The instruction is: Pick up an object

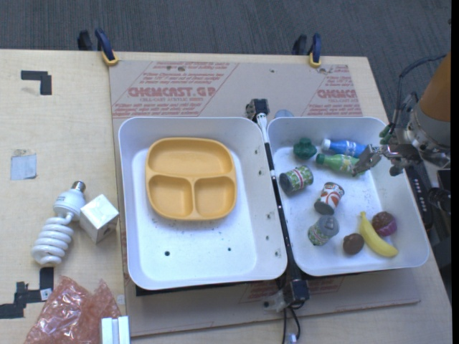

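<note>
Although the arm (436,106) reaches in at the right edge of the frame, you should treat the pick as not yet done: nothing sits between the fingers of the gripper (384,156), and every object lies in a bin.

Note the layout from largest to smallest. The left bin (143,264) fills the centre of the frame and carries a yellow divided plate (191,177) in its upper half. The right bin (412,249) lies just beside it and holds all the candidates. The arm hangs over that bin's upper right rim, with the gripper just inside the wall.

The gripper stands open at a moderate width, holding nothing. It lies close against the right end of the green bottle (337,163), which you may judge the likeliest target. The blue bottle (343,146) lies just above it, so a closing finger may catch both.

Lower in the bin you find the banana (376,238), touching the purple fruit (385,223) and near the brown fruit (353,244). The green can (296,179), red can (329,197) and grey can (323,229) run down the bin's left and middle. A small green toy (305,149) sits at upper left.

Outside the bins, at lower left of the frame, a light bulb (57,224) and a white cube (99,216) rest on the bench, well clear.
</note>
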